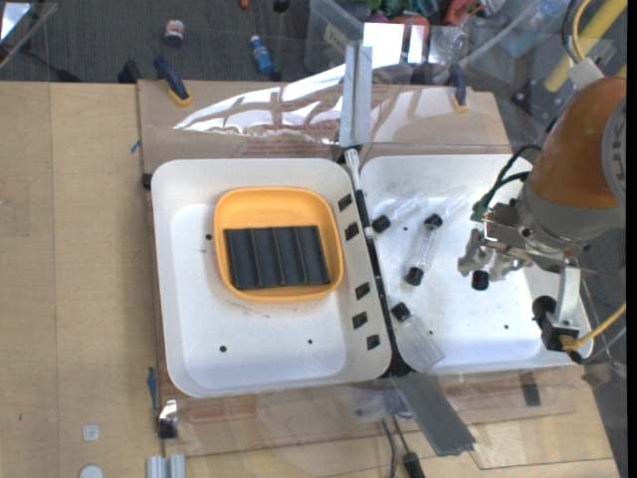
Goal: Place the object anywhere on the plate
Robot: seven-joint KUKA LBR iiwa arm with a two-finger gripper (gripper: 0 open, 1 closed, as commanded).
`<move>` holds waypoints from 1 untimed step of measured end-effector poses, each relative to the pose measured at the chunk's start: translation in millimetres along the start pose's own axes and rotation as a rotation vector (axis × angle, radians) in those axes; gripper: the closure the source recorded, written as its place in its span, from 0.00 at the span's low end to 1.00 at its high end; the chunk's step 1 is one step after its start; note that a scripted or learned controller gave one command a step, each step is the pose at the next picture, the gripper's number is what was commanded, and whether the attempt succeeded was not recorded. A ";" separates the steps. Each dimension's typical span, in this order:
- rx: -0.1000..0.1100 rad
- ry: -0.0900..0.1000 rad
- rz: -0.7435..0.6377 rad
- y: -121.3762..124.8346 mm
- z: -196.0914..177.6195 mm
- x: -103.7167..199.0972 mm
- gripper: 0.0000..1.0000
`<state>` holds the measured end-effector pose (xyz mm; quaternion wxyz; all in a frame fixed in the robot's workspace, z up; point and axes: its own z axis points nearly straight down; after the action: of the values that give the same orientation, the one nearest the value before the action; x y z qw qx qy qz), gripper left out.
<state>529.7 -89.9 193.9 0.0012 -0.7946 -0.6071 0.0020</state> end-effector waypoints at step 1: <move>-0.004 0.000 -0.192 32.9 -61.3 32.5 1.00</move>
<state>570.3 -67.2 255.1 0.0000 -0.7326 -0.6807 0.0007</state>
